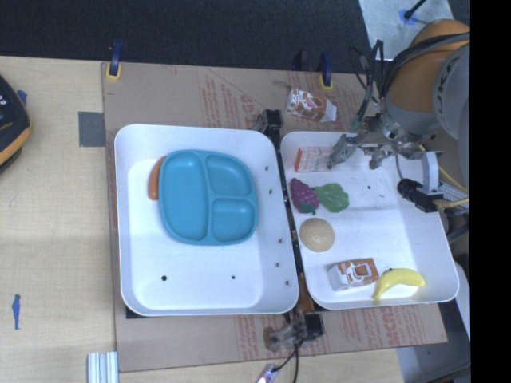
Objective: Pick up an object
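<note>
Cardboard sheet, blue clamps, grey tape

The right shallow white bin holds a bumpy purple grape cluster near its left wall, touching a crinkled green leafy piece beside it. Just below them lies a round tan bun. Toward the near edge, a small brown-and-white carton lies flat, with a curved yellow banana beside it at the near right corner. A flat white-and-orange packet lies at the far left corner.

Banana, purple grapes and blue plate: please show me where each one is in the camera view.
Banana (398, 282), camera view, middle of its yellow curve.
Purple grapes (303, 194), camera view, centre of the bunch.
Blue plate (192, 194), camera view, floor of its large compartment.
</note>
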Tool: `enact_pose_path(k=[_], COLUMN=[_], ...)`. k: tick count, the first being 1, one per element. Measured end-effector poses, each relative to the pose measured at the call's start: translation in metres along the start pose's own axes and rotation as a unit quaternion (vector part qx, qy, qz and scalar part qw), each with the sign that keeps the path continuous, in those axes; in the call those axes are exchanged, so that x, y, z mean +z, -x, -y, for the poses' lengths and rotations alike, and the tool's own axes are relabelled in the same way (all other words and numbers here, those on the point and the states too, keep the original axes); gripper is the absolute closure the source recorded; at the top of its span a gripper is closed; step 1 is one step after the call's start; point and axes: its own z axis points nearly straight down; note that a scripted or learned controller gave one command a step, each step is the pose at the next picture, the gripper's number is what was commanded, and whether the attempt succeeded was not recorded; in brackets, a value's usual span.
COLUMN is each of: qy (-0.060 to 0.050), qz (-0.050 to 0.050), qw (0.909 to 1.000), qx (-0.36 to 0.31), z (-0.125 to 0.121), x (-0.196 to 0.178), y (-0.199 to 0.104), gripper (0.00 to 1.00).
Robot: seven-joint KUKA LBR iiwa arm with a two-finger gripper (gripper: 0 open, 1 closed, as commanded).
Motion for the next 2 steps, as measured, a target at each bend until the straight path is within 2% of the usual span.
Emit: enact_pose_path(k=[1,2], qy=[-0.002,-0.002], qz=[0.001,0.001], qw=[1.0,1.0], qx=[0.0,0.0], z=[0.02,0.02], x=[0.047,0.036], y=[-0.008,-0.007], gripper=[0.0,1.0])
